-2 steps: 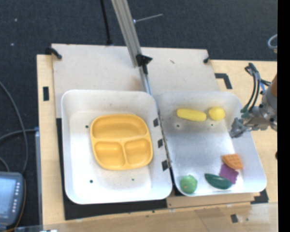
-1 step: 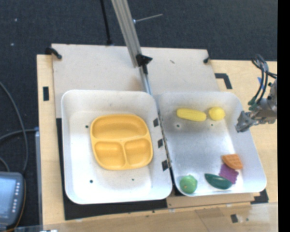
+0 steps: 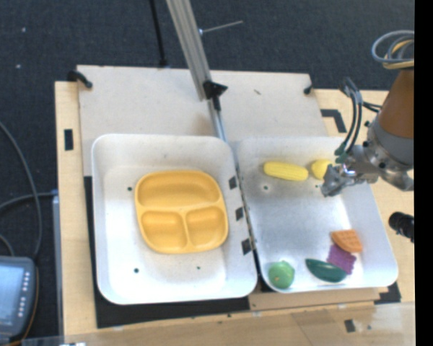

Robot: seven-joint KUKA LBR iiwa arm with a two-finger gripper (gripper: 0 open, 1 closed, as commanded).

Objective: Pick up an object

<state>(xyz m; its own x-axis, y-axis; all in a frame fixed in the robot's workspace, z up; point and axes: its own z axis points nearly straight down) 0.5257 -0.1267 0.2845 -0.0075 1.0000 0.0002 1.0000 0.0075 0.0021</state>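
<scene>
Pick-up not yet made: end effector [image 3: 333,184] poised low in the right bin [image 3: 303,222], grip state impossible to tell, just beside a small yellow piece [image 3: 319,168] and a yellow corn cob [image 3: 285,171]. Elsewhere: orange, purple, dark green and lime toys along the near edge; yellow divided plate [image 3: 180,210] in the left bin [image 3: 115,193]. Nothing blocking.

Arm enters from the right edge, orange band [image 3: 398,114] up top, grey wrist below it angled down and to the left. Cables loop alongside the wrist. Tool [image 3: 332,186] sits low at the arm's left end, tips pointing down-left; tip detail too small to resolve.
</scene>
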